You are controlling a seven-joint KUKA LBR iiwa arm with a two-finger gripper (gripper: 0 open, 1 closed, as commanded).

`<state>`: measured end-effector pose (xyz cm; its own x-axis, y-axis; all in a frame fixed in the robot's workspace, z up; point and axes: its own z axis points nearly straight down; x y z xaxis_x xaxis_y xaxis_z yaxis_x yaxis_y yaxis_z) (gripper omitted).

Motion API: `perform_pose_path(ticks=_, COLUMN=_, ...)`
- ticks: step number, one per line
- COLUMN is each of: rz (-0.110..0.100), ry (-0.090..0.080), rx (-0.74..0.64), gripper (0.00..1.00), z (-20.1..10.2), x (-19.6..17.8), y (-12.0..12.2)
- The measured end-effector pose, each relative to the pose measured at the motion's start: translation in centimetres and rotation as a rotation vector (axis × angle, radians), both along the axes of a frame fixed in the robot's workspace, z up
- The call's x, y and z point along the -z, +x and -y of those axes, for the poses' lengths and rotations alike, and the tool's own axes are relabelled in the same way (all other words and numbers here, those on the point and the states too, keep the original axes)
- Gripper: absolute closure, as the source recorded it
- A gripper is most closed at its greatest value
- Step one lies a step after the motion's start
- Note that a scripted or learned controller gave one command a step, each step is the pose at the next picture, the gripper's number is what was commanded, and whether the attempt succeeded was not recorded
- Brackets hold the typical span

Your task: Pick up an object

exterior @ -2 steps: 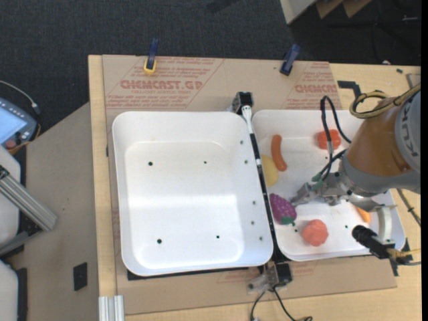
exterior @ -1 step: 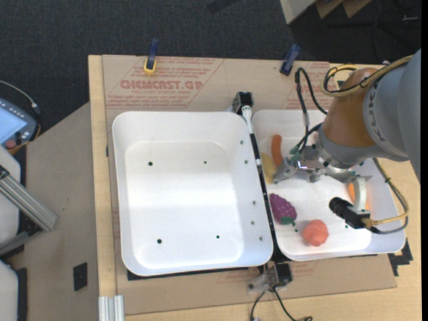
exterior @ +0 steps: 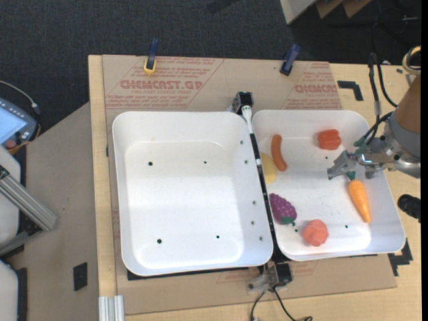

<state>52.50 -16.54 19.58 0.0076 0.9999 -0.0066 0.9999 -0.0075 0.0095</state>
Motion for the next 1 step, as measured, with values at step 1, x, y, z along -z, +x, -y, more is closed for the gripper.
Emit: perform_pose_path(ticks=1, rz=-0.005, ry=0.010, rx=-0.019, gripper=0.00, z=-11.01, x=-0.93, y=2.64)
